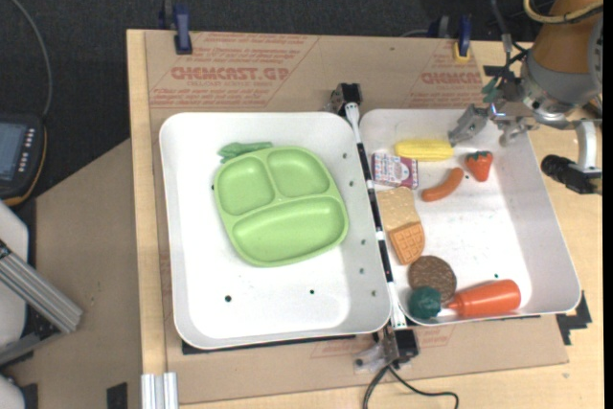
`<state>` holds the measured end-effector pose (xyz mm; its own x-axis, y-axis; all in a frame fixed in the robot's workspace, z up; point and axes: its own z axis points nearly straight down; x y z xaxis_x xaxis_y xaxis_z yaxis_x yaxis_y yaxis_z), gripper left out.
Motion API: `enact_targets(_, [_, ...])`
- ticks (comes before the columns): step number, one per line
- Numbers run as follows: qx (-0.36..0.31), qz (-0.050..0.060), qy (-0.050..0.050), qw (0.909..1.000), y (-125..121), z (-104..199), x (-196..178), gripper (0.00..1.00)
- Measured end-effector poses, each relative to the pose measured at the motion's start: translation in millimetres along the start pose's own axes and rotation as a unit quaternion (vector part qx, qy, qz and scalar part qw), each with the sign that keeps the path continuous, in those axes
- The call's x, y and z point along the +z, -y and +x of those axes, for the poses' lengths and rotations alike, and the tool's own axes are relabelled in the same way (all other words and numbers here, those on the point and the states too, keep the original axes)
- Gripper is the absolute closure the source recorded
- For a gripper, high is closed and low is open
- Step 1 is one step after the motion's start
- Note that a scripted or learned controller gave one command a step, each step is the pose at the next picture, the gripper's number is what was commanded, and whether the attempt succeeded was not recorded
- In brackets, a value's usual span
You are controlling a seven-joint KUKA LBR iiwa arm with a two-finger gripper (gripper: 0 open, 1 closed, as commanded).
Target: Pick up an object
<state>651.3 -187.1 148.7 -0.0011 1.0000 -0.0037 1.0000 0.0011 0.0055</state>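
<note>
My gripper (488, 126) hangs over the far side of the right bin (536, 215), its fingers spread open with nothing between them. Just below and left of it lies a yellow corn cob (424, 148). A small red pepper (478, 166) sits right under the gripper, beside an orange-red sausage (441, 186). Along the bin's left side are a snack packet (394, 170), a slice of bread (400, 203), a waffle piece (406, 241) and a brown patty (433, 275). At the near edge rest a teal ball (424, 303) and a carrot (484, 298).
The left bin (192, 263) holds a green divided plate (280, 204). The ridge where the two bins meet (374, 215) runs down the middle. Bare white floor shows in the right half of the right bin. Blue clamps (178, 26) stand on the bench's far edge.
</note>
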Motion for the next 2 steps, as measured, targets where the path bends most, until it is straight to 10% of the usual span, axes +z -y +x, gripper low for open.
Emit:
enact_targets(1, [0.001, 0.006, -0.003, 1.0, 17.4, -15.1, 68.5, 0.0])
enact_targets(2, [0.001, 0.001, -0.001, 1.0, 14.3, -14.9, 52.7, 1.0])
